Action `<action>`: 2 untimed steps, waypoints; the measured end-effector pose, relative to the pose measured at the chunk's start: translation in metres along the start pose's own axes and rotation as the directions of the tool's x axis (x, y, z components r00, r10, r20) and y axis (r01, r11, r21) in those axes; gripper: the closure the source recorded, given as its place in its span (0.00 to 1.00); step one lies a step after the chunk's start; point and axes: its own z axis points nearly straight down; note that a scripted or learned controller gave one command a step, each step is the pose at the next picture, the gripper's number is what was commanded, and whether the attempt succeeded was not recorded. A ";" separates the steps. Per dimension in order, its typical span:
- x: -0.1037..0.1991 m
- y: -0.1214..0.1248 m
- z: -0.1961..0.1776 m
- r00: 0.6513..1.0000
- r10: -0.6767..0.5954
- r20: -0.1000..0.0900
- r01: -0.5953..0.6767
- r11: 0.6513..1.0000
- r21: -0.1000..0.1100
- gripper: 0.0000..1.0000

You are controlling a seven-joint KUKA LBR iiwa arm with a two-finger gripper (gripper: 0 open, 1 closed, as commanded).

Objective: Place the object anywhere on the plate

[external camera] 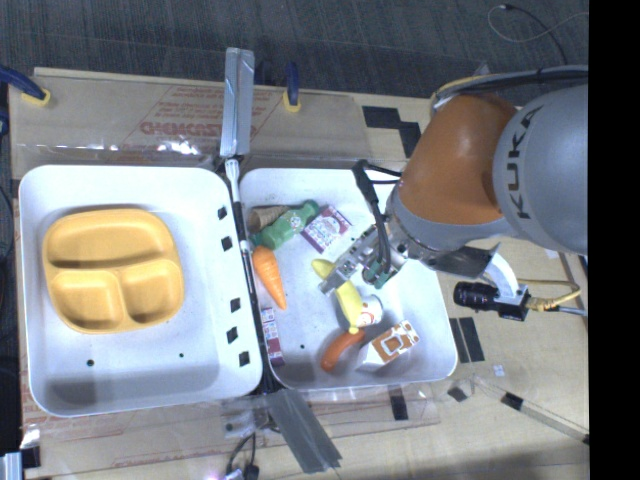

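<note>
A yellow plate (110, 233) with three compartments lies in the left bin (130, 368), with nothing on it. My gripper (358, 266) hangs low over the middle of the right bin (300, 323), reaching in from the right. Just below it lies a yellow banana-like toy (350, 306), and a small yellow piece (322, 267) pokes out at its left. Whether either one touches the gripper cannot be told. Part of the bin behind the wrist is hidden by the arm.
The right bin also holds an orange carrot (269, 276), a green bottle (285, 226), a maroon packet (326, 231), a reddish sausage (342, 348) and a small carton (396, 340). A metal divider (238, 98) stands between the bins at the back.
</note>
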 end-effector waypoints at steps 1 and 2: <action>0.073 0.030 0.017 1.000 0.008 0.000 -0.008 1.000 0.001 1.00; 0.110 0.125 0.005 0.994 0.113 0.001 -0.113 0.994 0.001 1.00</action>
